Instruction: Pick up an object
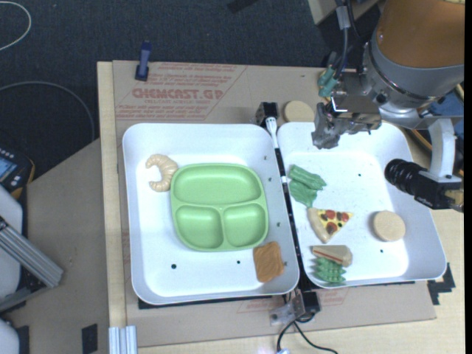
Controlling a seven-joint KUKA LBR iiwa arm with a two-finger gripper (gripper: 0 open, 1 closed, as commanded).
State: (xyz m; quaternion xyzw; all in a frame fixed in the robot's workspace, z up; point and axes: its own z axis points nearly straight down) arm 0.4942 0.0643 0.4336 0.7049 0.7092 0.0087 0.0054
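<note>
Camera view looks down on two white bins set side by side on a printed cardboard sheet, and from where I stand the arm comes in from the right. Its gripper (327, 137) hangs over the far left corner of the right bin (369, 172), just inside the back rim and over bare white floor. Whether the claw is spread or closed I cannot tell; the wrist and its fittings crowd the tip from this angle.

The pickable things lie nearer the front. In the right bin, the green pea pods (304, 182) sit closest to the gripper, against the bin's left wall. In front of them lies a pizza slice (328, 221), and in front of that a sandwich wedge (330, 260) with green filling, near the front rim. A round pale biscuit (388, 226) rests to the right of the pizza slice, apart from it.

The left bin (140, 198) holds a green divided plate (219, 205) in its middle, lying flat. A croissant (161, 170) lies just beside the plate's far left corner, and a brown piece of toast (268, 261) sits at the plate's near right corner, by the wall between the bins.

A round tan disc (299, 111) rests on the cardboard just behind the right bin.
</note>
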